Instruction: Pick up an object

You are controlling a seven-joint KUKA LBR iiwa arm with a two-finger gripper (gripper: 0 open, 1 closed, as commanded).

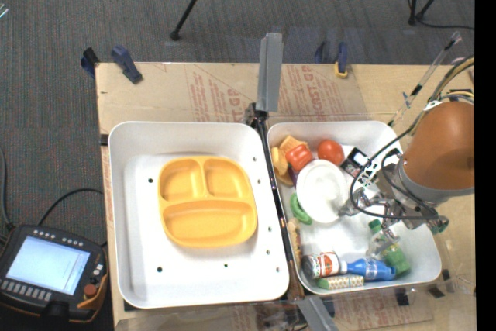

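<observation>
The right bin [364, 128] holds a heap of small items: a white bowl [322, 188], a red tomato-like ball [331, 150], an orange-red pepper shape [298, 156], a yellow piece [289, 143], a green ring [299, 211], a red-and-white can [324, 265], a blue bottle [370, 270] and a green bottle [391, 253]. The arm's orange band [442, 147] hangs over the bin's right side. My gripper [381, 227] reaches down beside the bowl, just above the green bottle. Its tips are hidden among cables and items.
In the left bin [124, 167] lies a yellow divided tray [206, 199]. A grey post [270, 77] stands behind the gap between the bins. Blue clamps [124, 62] grip the cardboard bench top. A teach pendant [50, 269] lies at lower left.
</observation>
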